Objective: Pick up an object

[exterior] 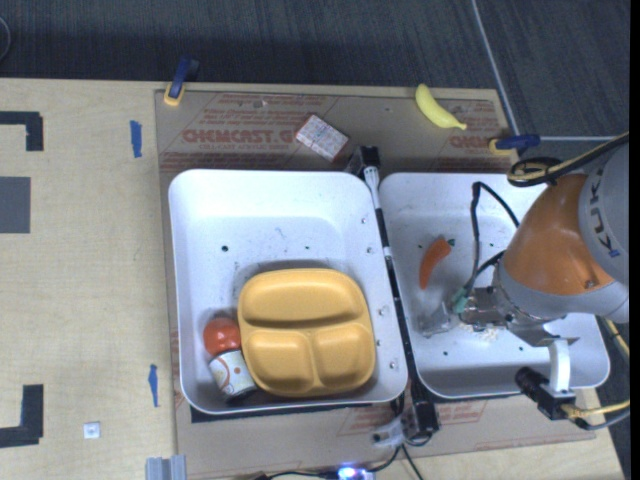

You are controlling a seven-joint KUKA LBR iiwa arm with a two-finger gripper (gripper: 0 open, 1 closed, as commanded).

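Nearby, a small orange carrot [434, 261] lies slanted, green-tipped.

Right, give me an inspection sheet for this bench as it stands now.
Surface: wooden bench with a cardboard sheet under two white bins, left bin and right bin, side by side.
Job's things: yellow divided tray in the left bin, with a red and white piece against its left edge; orange carrot-like piece in the right bin.
Clutter: banana and small patterned block on the cardboard behind the bins.
Hand: hand low over the right bin's floor, beside the carrot-like piece; grip state not readable.
Cables: black cable looping along the arm.
Surroundings: blue clamps on the cardboard's edge, dark carpet beyond.
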